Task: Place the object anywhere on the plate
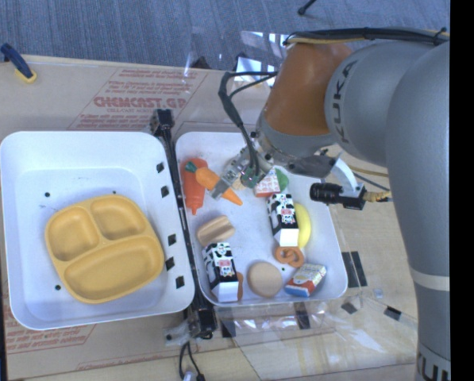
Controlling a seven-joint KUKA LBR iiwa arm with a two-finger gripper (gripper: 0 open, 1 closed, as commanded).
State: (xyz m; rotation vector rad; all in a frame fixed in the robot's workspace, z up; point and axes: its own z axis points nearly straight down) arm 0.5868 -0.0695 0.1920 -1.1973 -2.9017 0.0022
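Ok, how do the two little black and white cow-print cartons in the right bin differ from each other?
The cow-print carton nearer the front wall lies by the left side of the right white bin, next to the round tan bun. The cow-print carton further back lies towards the right, against the yellow banana. Both lie lengthwise, white end towards the front, with the same pattern.

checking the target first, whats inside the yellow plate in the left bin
The yellow three-compartment plastic plate shows bare yellow surface in all three sections. It hides the floor of the left white bin beneath it.

Grey carpet floor (102, 10); brown cardboard-covered bench (133, 94).
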